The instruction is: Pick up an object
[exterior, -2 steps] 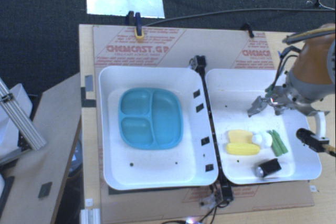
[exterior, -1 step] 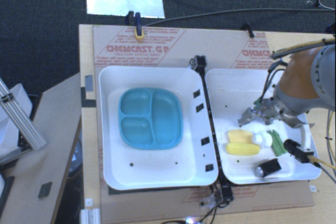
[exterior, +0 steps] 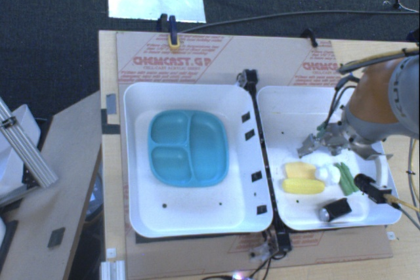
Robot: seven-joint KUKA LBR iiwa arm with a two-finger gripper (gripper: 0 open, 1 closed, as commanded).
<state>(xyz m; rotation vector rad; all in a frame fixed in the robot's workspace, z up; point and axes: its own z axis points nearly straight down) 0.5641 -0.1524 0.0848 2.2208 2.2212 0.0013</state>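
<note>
My claw (exterior: 315, 143) hovers in the right bin (exterior: 289, 101), near a white object (exterior: 323, 172) and yellow pieces (exterior: 303, 185); its grip state I cannot tell.

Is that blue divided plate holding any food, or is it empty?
Empty. The blue plate lies flat in the left bin, and all its compartments show bare blue. The small items lie in the right bin.

floor (exterior: 52, 10): dark carpet | bench (exterior: 109, 75): pale wood | floor sheet (exterior: 155, 0): white, top left
</note>
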